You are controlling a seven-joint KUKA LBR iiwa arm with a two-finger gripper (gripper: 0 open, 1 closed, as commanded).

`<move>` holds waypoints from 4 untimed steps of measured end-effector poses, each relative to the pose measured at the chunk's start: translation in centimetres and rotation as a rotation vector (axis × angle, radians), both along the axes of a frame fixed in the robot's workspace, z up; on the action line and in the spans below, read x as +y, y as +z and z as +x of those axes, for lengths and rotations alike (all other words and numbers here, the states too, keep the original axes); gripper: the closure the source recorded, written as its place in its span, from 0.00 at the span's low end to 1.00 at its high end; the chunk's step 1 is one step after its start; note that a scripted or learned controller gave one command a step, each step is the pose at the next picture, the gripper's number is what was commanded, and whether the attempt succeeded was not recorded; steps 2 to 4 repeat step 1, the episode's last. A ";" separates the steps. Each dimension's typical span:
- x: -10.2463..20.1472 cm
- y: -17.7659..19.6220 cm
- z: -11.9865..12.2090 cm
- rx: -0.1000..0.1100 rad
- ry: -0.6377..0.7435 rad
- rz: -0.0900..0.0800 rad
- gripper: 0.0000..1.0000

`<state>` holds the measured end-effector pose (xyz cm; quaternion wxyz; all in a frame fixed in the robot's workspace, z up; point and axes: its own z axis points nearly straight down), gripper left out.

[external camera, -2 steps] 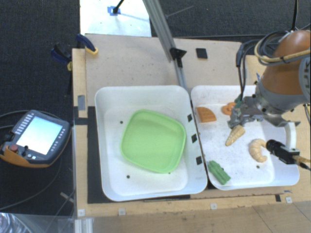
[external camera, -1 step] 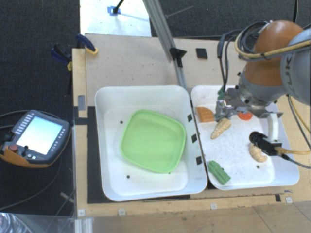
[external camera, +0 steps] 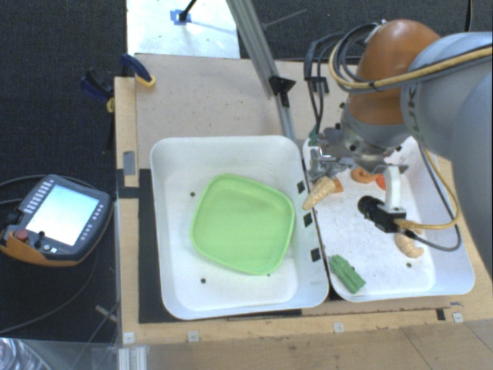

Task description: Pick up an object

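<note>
Gripper point(external camera: 318, 163) hangs by the cone point(external camera: 322, 192) — approach step, seemingly; its closure I cannot tell; next, lower and clamp.

Hanging low with the gripper point(external camera: 318, 163) at the left wall of the right bin point(external camera: 431, 268), right beside a tan cone point(external camera: 321, 192) lying tilted. Over in the left bin point(external camera: 173, 284), a green plate point(external camera: 243, 223) lying flat. Elsewhere on the right, a green block point(external camera: 347, 274) near the front, plus an orange piece point(external camera: 362, 176) and a tan lump point(external camera: 408, 245).
</note>
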<state>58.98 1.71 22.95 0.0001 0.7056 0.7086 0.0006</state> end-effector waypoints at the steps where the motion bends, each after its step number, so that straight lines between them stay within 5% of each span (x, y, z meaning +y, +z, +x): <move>1: 4.6 -0.2 1.6 0.000 0.000 0.000 1.00; 4: 4.6 -0.2 1.6 0.000 0.000 0.000 1.00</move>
